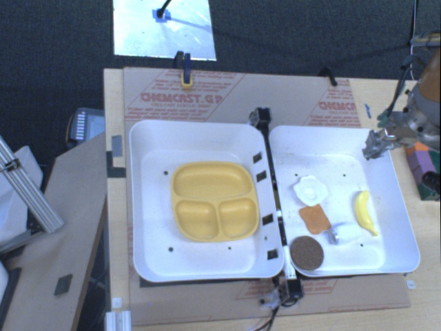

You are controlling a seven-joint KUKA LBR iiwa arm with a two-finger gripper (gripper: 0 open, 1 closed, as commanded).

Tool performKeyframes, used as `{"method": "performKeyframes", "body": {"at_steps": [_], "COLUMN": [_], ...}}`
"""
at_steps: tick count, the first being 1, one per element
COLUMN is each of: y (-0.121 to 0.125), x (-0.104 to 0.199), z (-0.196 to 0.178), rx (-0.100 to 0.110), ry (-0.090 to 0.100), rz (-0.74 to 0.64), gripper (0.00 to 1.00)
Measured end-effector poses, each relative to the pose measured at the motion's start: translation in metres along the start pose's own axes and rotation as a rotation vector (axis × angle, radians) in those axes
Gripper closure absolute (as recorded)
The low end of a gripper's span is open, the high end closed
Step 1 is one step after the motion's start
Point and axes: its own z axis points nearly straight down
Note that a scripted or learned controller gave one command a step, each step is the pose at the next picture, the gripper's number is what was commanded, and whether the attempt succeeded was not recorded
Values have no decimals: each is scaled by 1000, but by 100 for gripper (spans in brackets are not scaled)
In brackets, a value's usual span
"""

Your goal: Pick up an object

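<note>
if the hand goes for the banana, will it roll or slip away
The banana is curved and lies flat on the right bin's smooth white floor, so it probably will not roll, though a nudge may spin or slide it. Its skin looks glossy, likely toy plastic: stiff, light, perhaps slippery. It lies apart from the toast, leaving room around it.

Dark speckled floor (pixel 289 26) behind bench. Shiny metal sheet (pixel 164 21) lies on floor at top, reflecting light. Wooden bench (pixel 117 102) carries printed brown board (pixel 227 92). Aluminium rail (pixel 27 188) slants at left edge, over lower tan surface (pixel 65 240).
</note>
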Motion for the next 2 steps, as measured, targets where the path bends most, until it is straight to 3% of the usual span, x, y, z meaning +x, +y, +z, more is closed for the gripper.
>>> {"method": "performKeyframes", "body": {"at_steps": [2], "y": [0], "x": [100], "z": [10], "rx": [6], "ry": [4], "rz": [-5], "gripper": [100]}}
